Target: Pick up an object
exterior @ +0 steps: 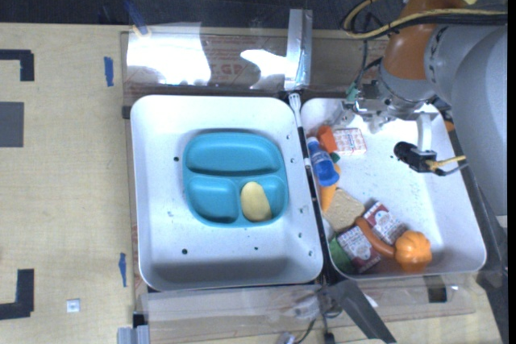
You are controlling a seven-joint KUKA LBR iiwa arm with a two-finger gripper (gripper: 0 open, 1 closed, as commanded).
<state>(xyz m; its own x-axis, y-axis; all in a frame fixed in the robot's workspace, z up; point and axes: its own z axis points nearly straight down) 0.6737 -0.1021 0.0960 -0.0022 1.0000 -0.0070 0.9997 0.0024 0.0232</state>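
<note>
The grey arm hangs over the right bin (pixel 459 197) at its far edge, and I cannot tell whether its jaws are released or clenched. The likeliest pick, a small orange pumpkin (pixel 413 249) at that bin's near right corner, looks light, rigid and smooth, best pinched across its middle. The left bin (pixel 153 173) carries a blue divided tray (pixel 230 153) holding a yellow lemon (pixel 255 201), all on a pale wooden counter (pixel 64 173).

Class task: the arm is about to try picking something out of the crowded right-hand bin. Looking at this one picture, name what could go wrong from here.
1. The items in the right bin lie packed along its left wall: the blue bottle, the orange fruit and the wrappers touch or overlap, so a grab may catch two things or slip.
2. The gripper hangs near the bin's far rim, so a descent there might strike the wall.
3. The round fruit could roll away.
</note>
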